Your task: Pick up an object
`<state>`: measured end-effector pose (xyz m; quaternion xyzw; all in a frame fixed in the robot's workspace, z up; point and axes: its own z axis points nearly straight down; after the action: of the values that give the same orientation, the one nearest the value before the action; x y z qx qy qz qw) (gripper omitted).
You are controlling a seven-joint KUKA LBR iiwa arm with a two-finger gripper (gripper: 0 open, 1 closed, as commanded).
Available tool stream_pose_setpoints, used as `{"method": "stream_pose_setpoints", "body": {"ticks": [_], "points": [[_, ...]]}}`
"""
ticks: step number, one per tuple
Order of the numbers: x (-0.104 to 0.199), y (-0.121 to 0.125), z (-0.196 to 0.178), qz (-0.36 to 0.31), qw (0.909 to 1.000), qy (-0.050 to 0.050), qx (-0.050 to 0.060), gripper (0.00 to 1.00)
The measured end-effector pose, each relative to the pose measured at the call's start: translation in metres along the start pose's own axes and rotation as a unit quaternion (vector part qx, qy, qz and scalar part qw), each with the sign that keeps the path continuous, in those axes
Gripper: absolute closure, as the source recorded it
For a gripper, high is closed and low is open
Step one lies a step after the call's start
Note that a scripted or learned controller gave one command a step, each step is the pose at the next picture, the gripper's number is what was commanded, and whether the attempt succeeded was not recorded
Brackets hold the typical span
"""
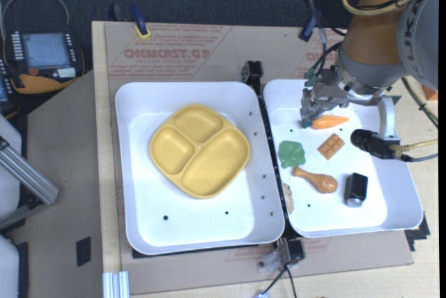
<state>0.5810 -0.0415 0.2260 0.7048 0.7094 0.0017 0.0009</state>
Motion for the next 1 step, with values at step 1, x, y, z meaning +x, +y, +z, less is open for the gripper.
{"method": "stream_pose_setpoints", "body": {"ticks": [1], "points": [[0.0507,0.0122,0.0106,0.0,1.0,0.0,0.001,1.0]]}}
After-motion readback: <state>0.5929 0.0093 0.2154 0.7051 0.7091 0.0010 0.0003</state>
